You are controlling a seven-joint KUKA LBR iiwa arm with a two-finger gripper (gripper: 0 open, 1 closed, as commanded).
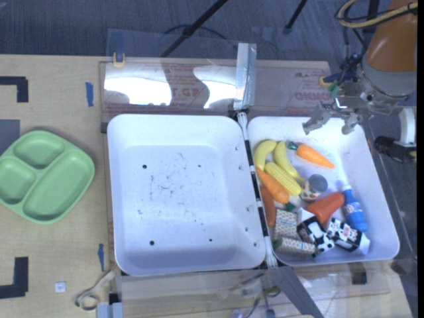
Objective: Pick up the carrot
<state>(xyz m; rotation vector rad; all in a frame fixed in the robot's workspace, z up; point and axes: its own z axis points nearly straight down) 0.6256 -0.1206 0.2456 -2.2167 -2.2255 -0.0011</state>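
Note:
The carrot (314,155) is orange with a small green top and lies tilted at the back of the right bin (383,197), beside a yellow banana (285,156). My gripper (331,126) hangs over the bin's back edge, just above and slightly right of the carrot. Its two fingers (314,124) are spread apart with nothing between them. The carrot rests untouched on the pile.
The right bin also holds a second banana (263,152), a corn cob (283,177), two long orange pieces (273,186), a blue bottle (353,212), a cow toy (341,233) and other toys. The left bin (179,191) lies beside it. A green divided plate (43,175) sits at far left.

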